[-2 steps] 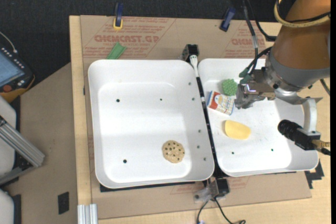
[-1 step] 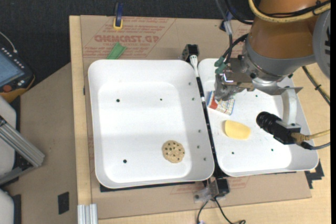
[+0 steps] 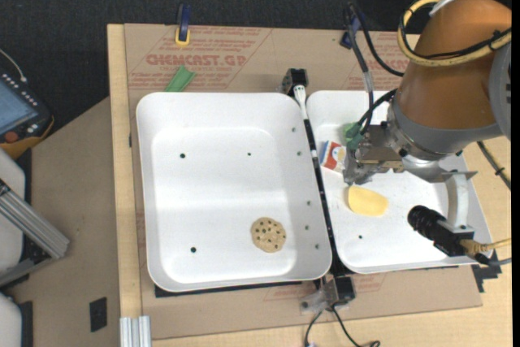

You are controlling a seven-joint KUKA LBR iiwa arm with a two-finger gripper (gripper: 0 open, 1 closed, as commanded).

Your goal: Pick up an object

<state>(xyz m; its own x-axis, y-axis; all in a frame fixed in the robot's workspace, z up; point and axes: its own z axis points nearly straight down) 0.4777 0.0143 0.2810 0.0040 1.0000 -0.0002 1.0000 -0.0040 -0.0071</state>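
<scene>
My gripper (image 3: 356, 172) hangs low in the right bin (image 3: 382, 256), near its left wall. A flat yellow piece (image 3: 368, 202) lies just below and to the right of the gripper tip, very close to it. A small red, white and blue packet (image 3: 331, 154) sits just left of the gripper against the bin wall. A green object (image 3: 352, 131) peeks out behind the gripper, partly hidden by the wrist. In the left bin (image 3: 162, 175), a round cookie with dark chips (image 3: 268, 234) lies near the front.
The arm's large orange band and grey wrist (image 3: 451, 69) cover the back and right of the right bin. A green marker (image 3: 179, 79) and a blue-yellow clamp (image 3: 184, 27) sit on the cardboard behind the left bin.
</scene>
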